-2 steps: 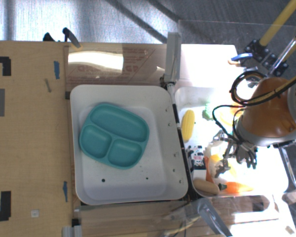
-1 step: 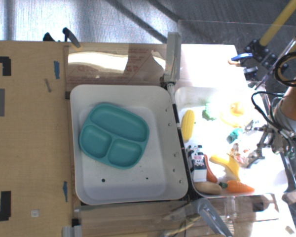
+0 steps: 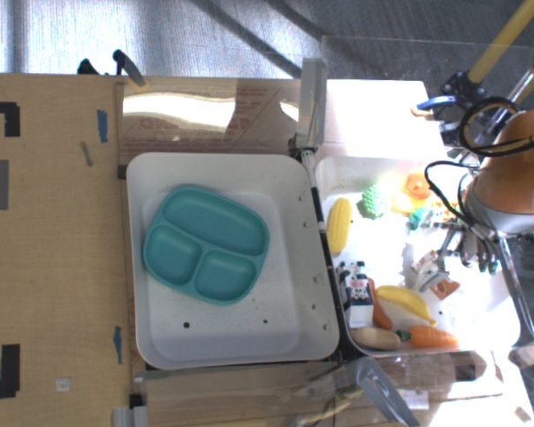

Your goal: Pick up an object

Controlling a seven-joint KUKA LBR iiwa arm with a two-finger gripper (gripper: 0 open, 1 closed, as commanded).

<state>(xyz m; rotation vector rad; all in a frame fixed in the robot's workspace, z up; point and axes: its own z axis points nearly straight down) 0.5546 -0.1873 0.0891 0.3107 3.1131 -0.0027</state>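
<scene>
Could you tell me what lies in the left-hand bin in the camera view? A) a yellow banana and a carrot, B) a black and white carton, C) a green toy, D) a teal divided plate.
D, since the teal divided plate lies alone on the floor of the left bin, while the banana, carrot and the other small things sit in the right bin.

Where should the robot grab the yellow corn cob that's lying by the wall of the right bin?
Probably across the middle of the yellow corn cob, coming straight down. It lies flat and long beside the right bin's left wall, so fingers closing across its narrow width should fit best.
</scene>
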